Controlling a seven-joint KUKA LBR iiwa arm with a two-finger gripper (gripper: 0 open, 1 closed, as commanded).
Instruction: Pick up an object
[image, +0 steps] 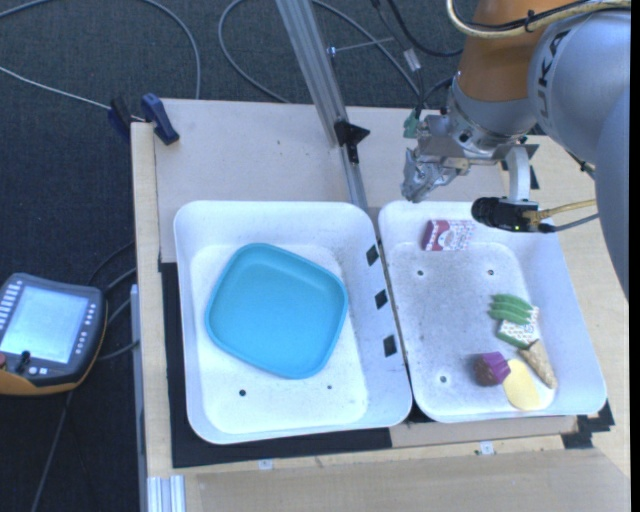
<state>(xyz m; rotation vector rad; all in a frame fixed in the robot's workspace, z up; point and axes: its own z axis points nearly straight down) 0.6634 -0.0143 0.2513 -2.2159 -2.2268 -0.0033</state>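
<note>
Hovering above the far edge of the right bin (570, 330), the end effector (420, 185) hangs from the grey arm with its orange band (500, 50), over the bare tabletop (250, 150) just beyond the bin's rim; whether it is wide or narrow I cannot tell, and nothing is seen held in it. Inside the right bin, a small red and white packet (446, 235) lies near the far rim, just near of the end effector. Toward the near right corner sits a cluster: a green pea pod toy (511, 306) on a small patterned card (520, 328), a tan wedge (538, 362), a purple piece (490, 368) and a yellow round piece (524, 388), all close together or touching. The left bin (195, 240) holds a blue square plate (277, 310), lying flat near its middle. A handheld control pendant (45, 330) rests on the floor at far left.
</note>
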